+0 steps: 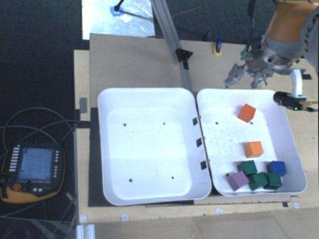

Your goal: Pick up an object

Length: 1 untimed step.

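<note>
The tool [245,79] hangs open-fingered above the right bin's [291,133] far rim; an orange cube [246,112] sits tilted below.

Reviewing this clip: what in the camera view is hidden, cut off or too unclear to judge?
- Arm: cut off by the top and right edges above the orange band.
- Tool: small and blurred over the right bin's far rim; finger gap unreadable.
- Green blocks: packed against the purple block and blue block; their count and edges are unclear.
- Pendant screen: too small to read.
</note>
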Motion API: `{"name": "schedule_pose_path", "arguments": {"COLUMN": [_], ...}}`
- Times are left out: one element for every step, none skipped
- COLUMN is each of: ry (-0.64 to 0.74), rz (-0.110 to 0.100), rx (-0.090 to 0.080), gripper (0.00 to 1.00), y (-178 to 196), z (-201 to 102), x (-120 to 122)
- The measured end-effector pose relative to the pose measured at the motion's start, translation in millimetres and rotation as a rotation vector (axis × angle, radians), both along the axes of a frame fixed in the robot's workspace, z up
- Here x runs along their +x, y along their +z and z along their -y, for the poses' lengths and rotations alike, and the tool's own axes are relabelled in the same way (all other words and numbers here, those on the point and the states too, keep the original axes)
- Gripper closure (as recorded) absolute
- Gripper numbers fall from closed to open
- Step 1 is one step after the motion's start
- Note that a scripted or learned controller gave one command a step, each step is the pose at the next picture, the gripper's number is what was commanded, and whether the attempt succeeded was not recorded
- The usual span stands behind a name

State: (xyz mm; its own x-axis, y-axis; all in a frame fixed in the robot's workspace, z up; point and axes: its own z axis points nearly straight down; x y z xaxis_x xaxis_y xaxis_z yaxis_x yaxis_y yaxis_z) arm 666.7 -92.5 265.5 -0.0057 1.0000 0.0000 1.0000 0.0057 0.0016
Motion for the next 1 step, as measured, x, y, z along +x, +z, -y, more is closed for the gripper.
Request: {"name": "schedule_pose_path", "arguments": {"ry": [0.000], "rz": [0.000], "rx": [0.000], "gripper": [0.00], "y": [0.1], "z": [0.2], "x": [0.0]}}
